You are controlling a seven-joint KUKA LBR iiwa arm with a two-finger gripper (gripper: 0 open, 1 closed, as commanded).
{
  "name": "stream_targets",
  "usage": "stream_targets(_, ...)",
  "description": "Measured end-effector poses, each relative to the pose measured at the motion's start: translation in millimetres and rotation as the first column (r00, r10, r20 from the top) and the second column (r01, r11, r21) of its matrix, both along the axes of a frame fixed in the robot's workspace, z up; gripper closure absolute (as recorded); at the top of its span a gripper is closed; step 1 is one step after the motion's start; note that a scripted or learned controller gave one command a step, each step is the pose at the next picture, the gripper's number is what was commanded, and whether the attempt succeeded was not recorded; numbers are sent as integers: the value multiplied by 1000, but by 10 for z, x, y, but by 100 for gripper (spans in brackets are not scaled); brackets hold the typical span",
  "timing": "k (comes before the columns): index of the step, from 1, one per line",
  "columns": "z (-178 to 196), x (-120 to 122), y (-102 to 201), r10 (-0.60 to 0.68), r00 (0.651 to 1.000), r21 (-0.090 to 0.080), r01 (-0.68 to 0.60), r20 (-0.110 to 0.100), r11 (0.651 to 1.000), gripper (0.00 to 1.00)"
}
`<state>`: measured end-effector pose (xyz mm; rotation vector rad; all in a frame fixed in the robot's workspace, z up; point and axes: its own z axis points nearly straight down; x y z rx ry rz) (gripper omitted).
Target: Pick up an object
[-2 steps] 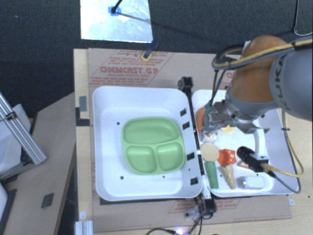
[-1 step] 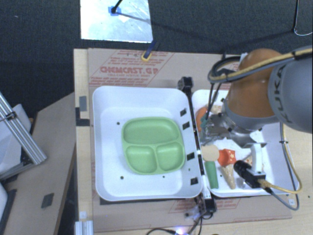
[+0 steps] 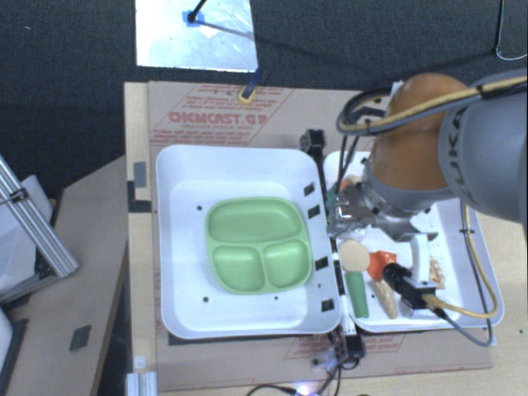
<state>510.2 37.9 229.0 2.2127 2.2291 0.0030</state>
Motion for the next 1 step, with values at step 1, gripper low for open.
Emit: stream_targets(1,-142,-5,-127,-7,1000,-1,7,-3,1000,100)
